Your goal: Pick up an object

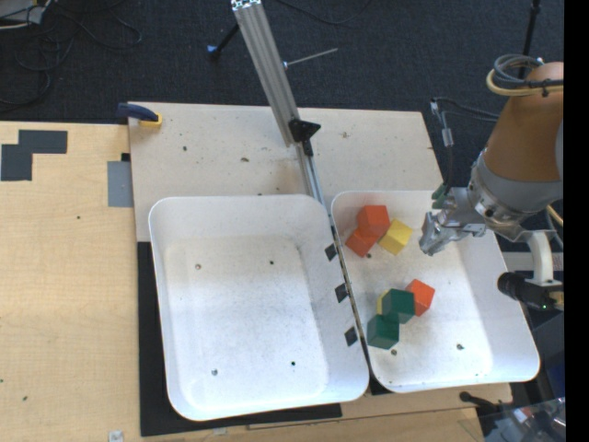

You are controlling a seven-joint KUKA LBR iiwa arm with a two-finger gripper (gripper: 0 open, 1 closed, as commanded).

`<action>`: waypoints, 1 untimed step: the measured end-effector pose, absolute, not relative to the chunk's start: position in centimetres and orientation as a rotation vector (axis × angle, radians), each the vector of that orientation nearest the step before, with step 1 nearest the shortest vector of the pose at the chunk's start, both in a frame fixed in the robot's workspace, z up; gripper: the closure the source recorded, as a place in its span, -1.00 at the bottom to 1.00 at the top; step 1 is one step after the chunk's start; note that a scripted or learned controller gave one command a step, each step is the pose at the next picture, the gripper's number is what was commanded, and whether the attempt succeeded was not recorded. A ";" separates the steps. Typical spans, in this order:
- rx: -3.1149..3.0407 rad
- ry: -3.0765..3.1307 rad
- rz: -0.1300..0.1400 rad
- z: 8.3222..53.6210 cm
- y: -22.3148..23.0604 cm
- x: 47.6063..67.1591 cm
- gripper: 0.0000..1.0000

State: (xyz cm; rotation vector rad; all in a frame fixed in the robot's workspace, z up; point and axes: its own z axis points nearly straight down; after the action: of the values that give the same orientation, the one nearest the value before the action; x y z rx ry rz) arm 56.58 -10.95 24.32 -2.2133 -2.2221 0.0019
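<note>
Green blocks lie apart from gripper.

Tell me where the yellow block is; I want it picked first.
The yellow block lies in the right bin, near its far edge, touching the orange blocks on its left, with the gripper just to its right.

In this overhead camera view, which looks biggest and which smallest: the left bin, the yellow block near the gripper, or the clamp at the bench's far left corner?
1. Left bin, by far the largest.
2 and 3. Yellow block and clamp look alike; the clamp lies farther from the camera, so no firm ranking.
</note>
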 end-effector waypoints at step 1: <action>-2.213 -2.222 0.003 23.2 -6.5 55.4 1.00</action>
State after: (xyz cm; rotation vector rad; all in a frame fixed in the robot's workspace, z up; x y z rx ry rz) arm 55.36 -6.52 23.24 -2.2131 -2.2218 0.0031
